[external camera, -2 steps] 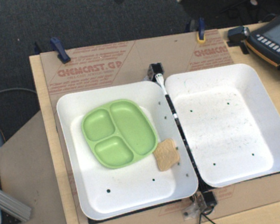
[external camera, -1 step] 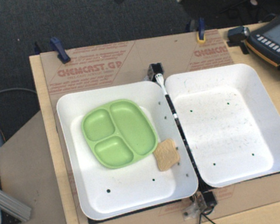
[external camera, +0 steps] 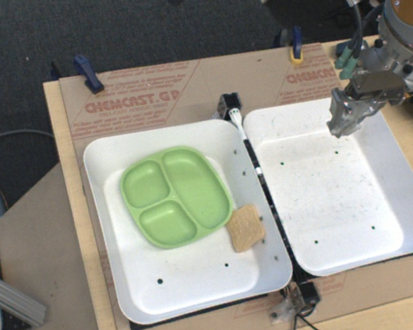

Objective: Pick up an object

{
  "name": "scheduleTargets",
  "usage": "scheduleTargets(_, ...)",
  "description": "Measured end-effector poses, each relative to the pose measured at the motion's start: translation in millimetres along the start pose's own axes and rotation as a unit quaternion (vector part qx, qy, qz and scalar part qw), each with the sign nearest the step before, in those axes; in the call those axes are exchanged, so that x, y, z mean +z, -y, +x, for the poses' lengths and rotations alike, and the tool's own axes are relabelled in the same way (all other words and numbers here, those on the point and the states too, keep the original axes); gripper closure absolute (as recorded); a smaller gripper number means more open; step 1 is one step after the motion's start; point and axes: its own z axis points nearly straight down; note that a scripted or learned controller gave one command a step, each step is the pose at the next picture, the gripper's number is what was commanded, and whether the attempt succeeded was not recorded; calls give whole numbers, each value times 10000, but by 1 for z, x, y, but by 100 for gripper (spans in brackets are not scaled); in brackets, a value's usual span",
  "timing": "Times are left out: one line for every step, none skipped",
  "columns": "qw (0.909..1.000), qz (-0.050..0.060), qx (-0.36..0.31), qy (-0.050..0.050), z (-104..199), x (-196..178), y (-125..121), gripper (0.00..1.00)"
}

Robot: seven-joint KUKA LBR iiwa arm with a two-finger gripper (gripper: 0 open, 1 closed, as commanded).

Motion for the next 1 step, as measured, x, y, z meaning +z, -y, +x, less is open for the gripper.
scheduleTargets(10000,-35,0,6,108,16,-1,100)
